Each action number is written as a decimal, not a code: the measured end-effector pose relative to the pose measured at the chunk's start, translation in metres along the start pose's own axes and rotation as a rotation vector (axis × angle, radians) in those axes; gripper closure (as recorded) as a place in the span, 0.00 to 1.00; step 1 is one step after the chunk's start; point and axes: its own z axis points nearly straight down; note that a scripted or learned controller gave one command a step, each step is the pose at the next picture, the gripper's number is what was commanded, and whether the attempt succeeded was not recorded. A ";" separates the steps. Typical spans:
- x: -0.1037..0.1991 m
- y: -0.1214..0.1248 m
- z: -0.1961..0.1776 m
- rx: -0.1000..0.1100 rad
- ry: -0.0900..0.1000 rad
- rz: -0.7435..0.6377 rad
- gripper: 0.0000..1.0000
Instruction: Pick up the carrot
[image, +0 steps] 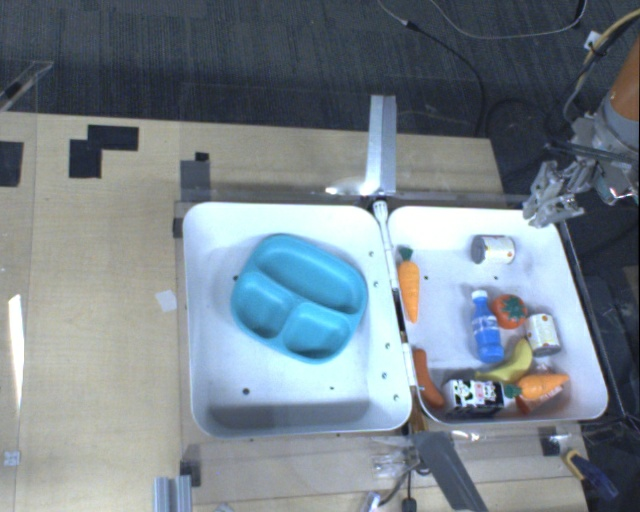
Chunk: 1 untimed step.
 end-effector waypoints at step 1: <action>-0.002 0.000 0.014 -0.002 0.002 -0.234 1.00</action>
